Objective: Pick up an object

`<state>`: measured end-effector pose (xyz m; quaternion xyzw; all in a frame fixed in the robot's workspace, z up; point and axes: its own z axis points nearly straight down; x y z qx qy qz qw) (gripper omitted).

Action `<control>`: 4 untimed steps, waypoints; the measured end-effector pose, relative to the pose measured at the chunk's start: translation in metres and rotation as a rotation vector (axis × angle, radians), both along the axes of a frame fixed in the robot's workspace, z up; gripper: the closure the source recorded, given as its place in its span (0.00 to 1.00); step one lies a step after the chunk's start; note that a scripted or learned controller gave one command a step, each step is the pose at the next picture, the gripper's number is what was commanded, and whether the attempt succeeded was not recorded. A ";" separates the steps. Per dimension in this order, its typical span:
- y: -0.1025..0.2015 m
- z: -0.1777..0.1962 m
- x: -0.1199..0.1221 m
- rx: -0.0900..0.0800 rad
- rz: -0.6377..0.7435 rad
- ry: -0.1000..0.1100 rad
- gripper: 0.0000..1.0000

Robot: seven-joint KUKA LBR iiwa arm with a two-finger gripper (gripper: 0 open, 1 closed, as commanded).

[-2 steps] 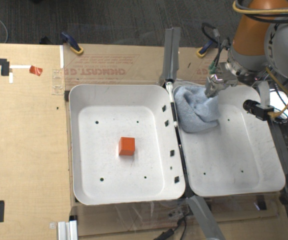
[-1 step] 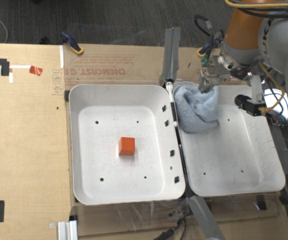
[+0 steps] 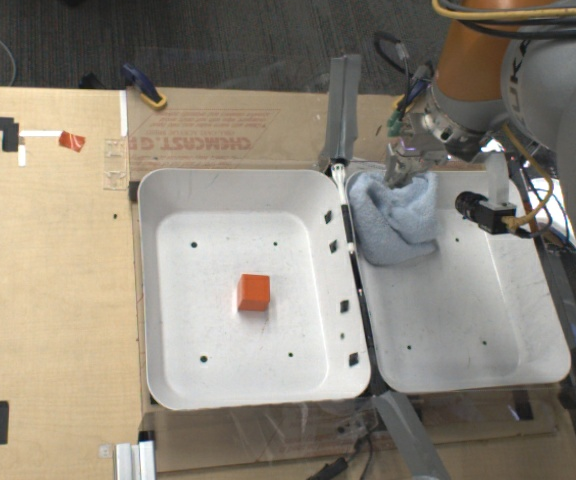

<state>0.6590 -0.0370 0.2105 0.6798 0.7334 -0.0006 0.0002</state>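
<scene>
The pincer (image 3: 404, 171) sits on the top of the grey cloth (image 3: 396, 218); whether it pinches a fold cannot be told. A good pick needs a firm bite on bunched fabric directly below it, then a straight lift.

The end effector (image 3: 405, 171) tips are buried in the grey cloth (image 3: 396, 218); the arm (image 3: 528, 58) is cropped beyond it.

Two white bins sat side by side, the left bin (image 3: 168, 368) and the right bin (image 3: 488, 348). One orange block (image 3: 254, 292) lay in the left bin, left of the divide. One blue-grey cloth (image 3: 396, 218) was bunched right of that divide, in the right bin's far corner.
</scene>
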 end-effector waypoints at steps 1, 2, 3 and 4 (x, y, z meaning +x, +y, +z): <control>-0.017 -0.011 -0.004 -0.001 0.120 0.001 1.00; -0.008 0.001 -0.001 0.000 0.054 -0.001 1.00; -0.009 0.009 0.000 -0.001 0.055 -0.001 1.00; -0.020 -0.010 0.000 -0.001 0.135 0.001 1.00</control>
